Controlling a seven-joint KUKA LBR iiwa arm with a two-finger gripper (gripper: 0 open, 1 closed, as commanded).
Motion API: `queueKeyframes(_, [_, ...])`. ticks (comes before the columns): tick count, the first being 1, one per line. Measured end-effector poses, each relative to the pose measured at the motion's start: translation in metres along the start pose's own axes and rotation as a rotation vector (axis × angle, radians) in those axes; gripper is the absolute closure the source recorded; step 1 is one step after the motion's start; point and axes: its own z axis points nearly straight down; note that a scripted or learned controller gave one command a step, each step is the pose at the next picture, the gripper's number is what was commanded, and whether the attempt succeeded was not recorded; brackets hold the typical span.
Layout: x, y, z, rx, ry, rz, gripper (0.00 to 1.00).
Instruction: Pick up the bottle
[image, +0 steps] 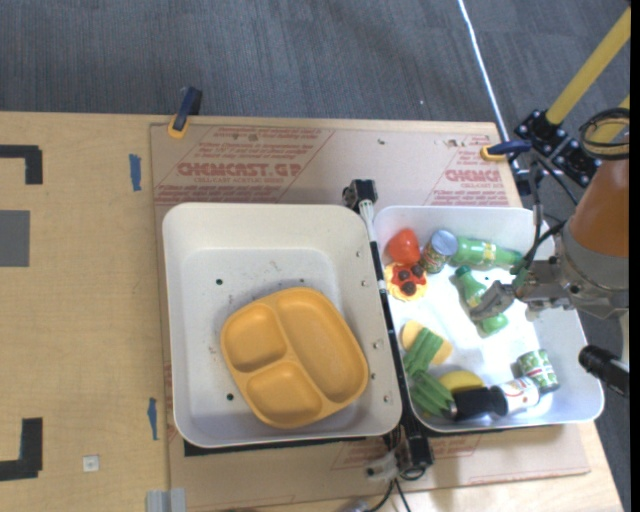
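The right white bin holds several bottles. A green bottle with a white label lies along its back edge. A second small green bottle lies just in front of it, its lower end reaching under my gripper. A black and white bottle lies on its side near the front wall. My gripper hangs low over the middle right of this bin, right at the small green bottle, and the grey wrist and orange band come in from the right.
The same bin also holds a red fruit, a blue-lidded jar, a yellow and red toy, green vegetables, a yellow banana and a small can. In the left bin sits a yellow divided plate.
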Motion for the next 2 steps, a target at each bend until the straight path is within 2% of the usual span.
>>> queueKeyframes(1, [-0.0376,0.0388,0.1077,-0.002,-0.001,-0.030,0.00])
queueKeyframes(2, [-0.0375,0.0391,0.0980,-0.003,-0.001,-0.029,1.00])
